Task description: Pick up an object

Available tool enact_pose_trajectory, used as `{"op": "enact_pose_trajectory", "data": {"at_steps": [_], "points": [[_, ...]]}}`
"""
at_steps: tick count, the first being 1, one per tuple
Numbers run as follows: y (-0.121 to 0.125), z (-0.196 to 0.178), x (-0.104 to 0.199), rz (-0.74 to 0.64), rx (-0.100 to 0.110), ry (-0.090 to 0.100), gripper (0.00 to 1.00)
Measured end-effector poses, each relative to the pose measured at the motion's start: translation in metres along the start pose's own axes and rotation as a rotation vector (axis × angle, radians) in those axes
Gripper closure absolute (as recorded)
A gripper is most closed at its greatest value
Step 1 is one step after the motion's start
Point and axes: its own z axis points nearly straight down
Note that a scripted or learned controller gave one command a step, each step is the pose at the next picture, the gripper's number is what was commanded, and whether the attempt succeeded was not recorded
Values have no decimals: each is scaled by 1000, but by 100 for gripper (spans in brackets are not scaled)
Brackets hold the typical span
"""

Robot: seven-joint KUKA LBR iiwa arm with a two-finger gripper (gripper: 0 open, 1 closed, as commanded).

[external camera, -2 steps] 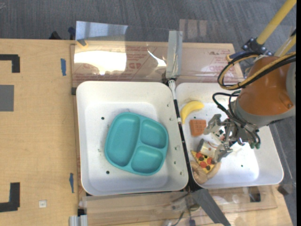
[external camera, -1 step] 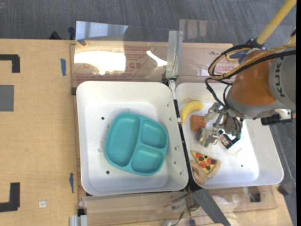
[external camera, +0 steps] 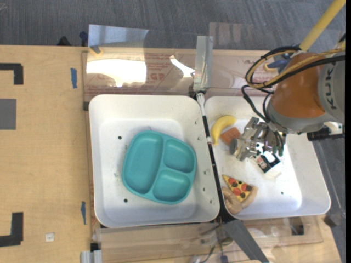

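Gripper (external camera: 248, 147) low in the right bin (external camera: 307, 201), jaw state unclear. Brown block (external camera: 231, 135) and banana (external camera: 221, 127) just left, pizza slice (external camera: 239, 190) below: likely lining up on the block.

Teal divided plate (external camera: 159, 167) in left white bin (external camera: 104, 114)

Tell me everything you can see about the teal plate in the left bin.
The teal plate looks like smooth plastic, a rounded square with three compartments: one long section on its left and two smaller ones on its right. It lies flat, right side up, slightly rotated, near the middle of the left bin. Its compartments hold nothing, and only the bin floor touches it.
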Motion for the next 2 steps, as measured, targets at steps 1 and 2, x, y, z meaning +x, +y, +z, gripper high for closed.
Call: {"op": "enact_pose_trajectory", "data": {"at_steps": [1, 2], "points": [[2, -10, -1, -2, -1, -5, 100], [17, -88, 49, 339, 11, 34, 100]]}}
